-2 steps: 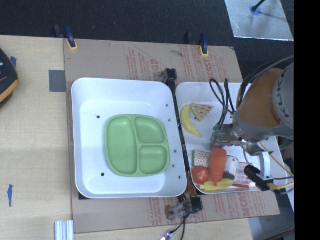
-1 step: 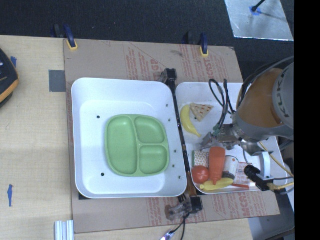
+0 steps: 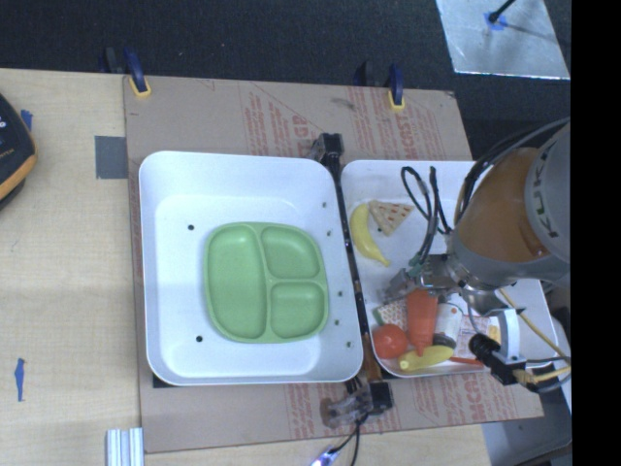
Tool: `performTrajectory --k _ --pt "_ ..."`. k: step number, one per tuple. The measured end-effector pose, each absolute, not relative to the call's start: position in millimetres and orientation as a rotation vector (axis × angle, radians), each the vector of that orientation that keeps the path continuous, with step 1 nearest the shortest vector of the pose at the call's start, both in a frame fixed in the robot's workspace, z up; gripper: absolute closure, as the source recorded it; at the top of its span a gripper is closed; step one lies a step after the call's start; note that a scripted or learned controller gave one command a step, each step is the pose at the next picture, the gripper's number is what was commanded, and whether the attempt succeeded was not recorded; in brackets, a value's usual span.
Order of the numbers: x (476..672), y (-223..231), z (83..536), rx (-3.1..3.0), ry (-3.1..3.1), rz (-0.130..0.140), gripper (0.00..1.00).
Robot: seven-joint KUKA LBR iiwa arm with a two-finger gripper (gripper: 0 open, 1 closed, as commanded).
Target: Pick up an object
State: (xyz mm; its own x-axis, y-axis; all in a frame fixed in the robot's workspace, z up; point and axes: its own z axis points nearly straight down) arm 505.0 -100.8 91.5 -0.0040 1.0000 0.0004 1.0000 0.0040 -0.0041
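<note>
Arm's hanging over the right bin [image 3: 388, 175], claw [image 3: 427, 284] right above the carrot [image 3: 421, 318]; honestly can't tell its state. Nothing's looking lifted, so the pick's still pending.

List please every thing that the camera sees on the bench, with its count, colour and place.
bins: two, white, side by side on the cardboard
plate: one, green, three compartments, middle of the left bin
banana: one, yellow, upper left of the right bin
wedge: one, tan, just right of the banana
carrot: one, orange, lower part of the right bin
tomato: one, red, left of the carrot's lower end
yellow piece: one, at the right bin's front edge
clamps: two, blue and yellow, on the cardboard's far edge
arm: one, grey with orange band, over the right bin
pincer: one, above the carrot; whether it grips is unclear
</note>
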Motion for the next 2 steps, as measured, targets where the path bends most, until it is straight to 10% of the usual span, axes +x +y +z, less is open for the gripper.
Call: performTrajectory --k 1,2 --pt "505.0 -101.9 101.6 -2.212 -2.226 0.007 1.0" --pt "579.4 -15.0 192.1 -2.214 -2.226 0.001 1.0"
